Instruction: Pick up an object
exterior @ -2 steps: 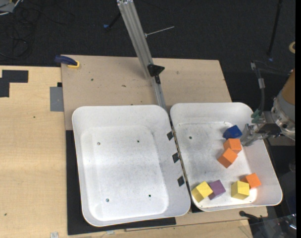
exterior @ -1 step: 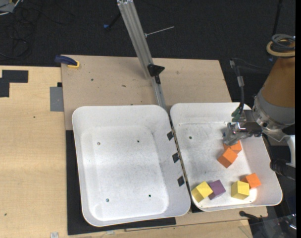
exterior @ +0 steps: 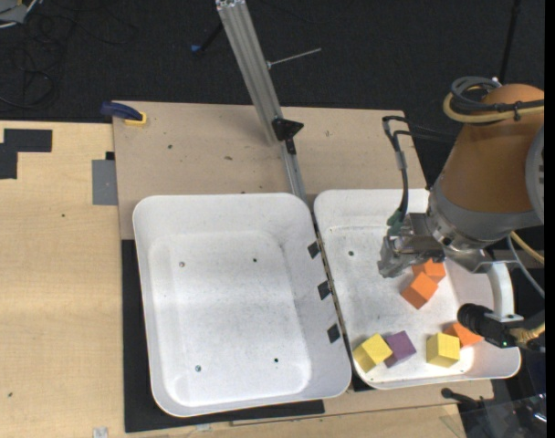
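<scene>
We see the arm (exterior: 492, 153) reaching in from the right over the right bin (exterior: 360, 217), its orange band and grey wrist covering much of that bin's far right side. The end effector (exterior: 401, 255) hangs low above the bin floor, but it is a dark, blurred cluster of metal and we cannot tell whether it is open or closed. An orange block (exterior: 424, 284) sits just beside and below it, tilted, its upper edge partly hidden by the wrist; whether the two touch we cannot make out. Along the near edge of the same bin lie a yellow block (exterior: 373, 349) touching a purple block (exterior: 400, 345), then another yellow block (exterior: 444, 349) with a small orange piece (exterior: 466, 335) beside it, half covered by a black part of the arm. The left bin (exterior: 168, 235) rests beside it on the desk (exterior: 49, 272).
</scene>
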### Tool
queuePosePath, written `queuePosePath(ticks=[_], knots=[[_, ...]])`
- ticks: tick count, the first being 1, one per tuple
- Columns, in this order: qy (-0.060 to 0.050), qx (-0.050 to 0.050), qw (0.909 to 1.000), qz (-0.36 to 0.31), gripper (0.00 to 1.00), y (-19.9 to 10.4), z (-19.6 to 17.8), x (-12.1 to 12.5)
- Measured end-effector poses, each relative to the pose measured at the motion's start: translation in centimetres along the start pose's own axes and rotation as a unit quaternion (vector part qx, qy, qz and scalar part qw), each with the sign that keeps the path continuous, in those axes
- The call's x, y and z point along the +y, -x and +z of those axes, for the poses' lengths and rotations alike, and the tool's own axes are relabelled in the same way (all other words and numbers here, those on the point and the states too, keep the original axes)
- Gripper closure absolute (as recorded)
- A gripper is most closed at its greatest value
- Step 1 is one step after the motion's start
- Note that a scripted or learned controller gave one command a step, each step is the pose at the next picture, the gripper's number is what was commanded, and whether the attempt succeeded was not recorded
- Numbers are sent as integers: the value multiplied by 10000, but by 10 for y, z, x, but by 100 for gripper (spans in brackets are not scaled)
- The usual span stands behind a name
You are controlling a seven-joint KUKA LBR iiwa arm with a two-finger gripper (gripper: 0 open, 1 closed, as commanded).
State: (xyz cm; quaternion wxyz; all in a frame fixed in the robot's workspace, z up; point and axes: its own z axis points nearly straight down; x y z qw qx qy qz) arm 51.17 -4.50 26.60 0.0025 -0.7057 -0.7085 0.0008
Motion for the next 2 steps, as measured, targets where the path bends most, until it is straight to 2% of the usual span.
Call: queuePosePath(ticks=[2], knots=[[7, -4, 10000, -5, 100, -118, 11, 12]])
